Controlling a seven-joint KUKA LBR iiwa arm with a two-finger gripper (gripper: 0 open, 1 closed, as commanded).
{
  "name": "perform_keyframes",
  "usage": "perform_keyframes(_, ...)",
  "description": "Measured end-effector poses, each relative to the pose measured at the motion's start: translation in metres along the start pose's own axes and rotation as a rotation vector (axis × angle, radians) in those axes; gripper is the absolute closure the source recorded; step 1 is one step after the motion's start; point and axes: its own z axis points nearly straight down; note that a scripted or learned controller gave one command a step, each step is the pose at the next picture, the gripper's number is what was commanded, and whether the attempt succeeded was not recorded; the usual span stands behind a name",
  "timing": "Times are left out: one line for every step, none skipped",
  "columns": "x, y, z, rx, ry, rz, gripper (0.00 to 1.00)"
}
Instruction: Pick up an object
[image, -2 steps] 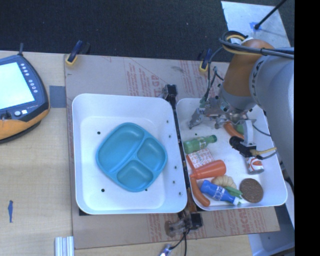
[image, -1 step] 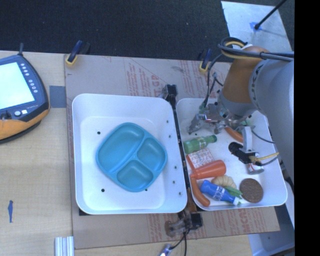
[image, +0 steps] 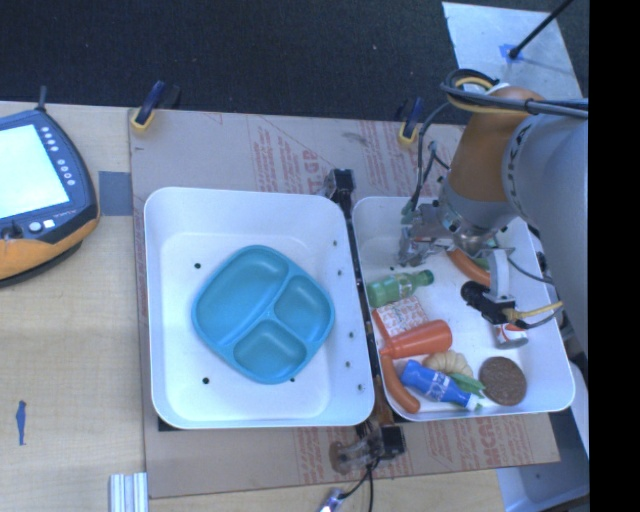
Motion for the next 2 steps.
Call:
perform_keyframes(0.0, 0.0, 0.0, 0.0, 0.0, 0.0, 0.0)
perform_keyframes(0.001, 0.016, 0.01, -0.006, 0.001, 0.001, 0.0)
